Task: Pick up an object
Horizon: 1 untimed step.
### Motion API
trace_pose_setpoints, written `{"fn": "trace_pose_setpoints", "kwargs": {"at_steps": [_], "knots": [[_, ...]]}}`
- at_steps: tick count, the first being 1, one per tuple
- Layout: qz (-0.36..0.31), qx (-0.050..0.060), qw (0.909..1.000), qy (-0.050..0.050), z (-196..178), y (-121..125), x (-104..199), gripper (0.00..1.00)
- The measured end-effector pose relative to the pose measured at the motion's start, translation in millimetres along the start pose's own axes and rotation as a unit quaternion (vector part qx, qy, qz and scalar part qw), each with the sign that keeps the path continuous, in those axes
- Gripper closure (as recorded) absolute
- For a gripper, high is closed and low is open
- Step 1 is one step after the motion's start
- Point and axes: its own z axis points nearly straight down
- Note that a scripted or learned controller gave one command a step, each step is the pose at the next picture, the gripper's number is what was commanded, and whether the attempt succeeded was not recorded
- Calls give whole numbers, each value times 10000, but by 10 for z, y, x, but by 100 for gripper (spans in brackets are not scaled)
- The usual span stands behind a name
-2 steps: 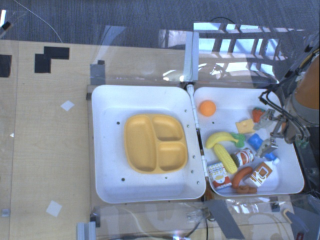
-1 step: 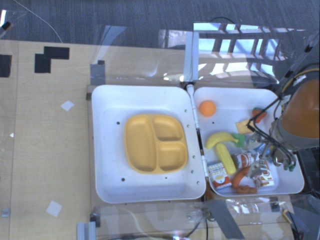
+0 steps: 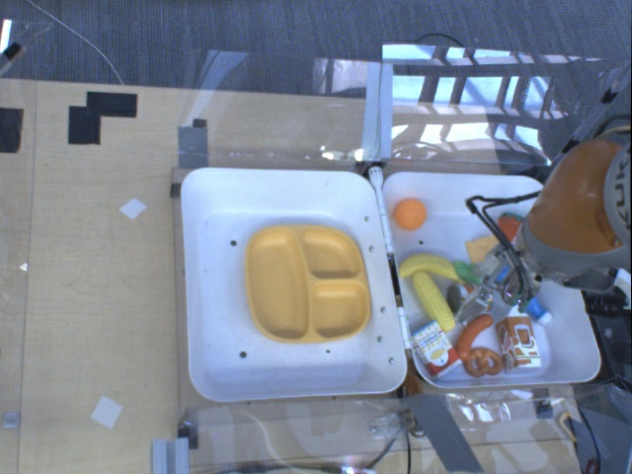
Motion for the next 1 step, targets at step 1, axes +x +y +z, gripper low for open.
{"fn": "trace_pose_setpoints", "kwargs": {"at_steps": [1], "knots": [[-392, -25, 9992, -93, 23, -253, 190, 0]]}}
